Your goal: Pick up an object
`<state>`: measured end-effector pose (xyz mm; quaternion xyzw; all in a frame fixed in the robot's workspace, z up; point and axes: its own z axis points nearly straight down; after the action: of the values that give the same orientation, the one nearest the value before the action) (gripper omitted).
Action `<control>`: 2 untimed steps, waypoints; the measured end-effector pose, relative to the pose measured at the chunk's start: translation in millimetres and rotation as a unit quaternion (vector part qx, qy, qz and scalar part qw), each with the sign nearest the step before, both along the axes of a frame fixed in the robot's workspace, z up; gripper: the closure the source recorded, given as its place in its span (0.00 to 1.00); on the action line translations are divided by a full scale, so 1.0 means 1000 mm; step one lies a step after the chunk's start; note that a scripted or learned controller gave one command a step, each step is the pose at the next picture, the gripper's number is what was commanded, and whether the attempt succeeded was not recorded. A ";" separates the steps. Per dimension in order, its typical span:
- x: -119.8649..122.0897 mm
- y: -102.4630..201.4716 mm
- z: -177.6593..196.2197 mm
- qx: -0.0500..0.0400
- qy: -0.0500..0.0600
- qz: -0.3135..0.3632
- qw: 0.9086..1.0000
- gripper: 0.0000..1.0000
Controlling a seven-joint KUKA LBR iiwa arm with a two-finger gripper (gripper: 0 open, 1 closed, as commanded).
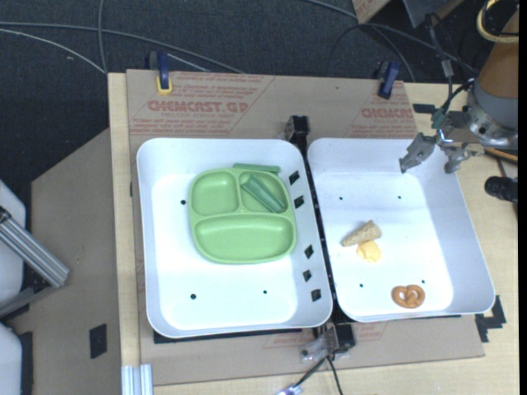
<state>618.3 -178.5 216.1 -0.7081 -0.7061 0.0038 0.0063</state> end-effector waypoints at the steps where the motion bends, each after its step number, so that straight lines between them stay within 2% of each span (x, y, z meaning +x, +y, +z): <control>1: 0.003 0.000 0.008 -0.002 -0.007 0.002 1.000 0.00; 2: 0.007 0.002 -0.035 -0.001 -0.005 0.002 1.000 0.00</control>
<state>625.7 -176.1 181.1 -0.7064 -0.7078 0.0011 0.0024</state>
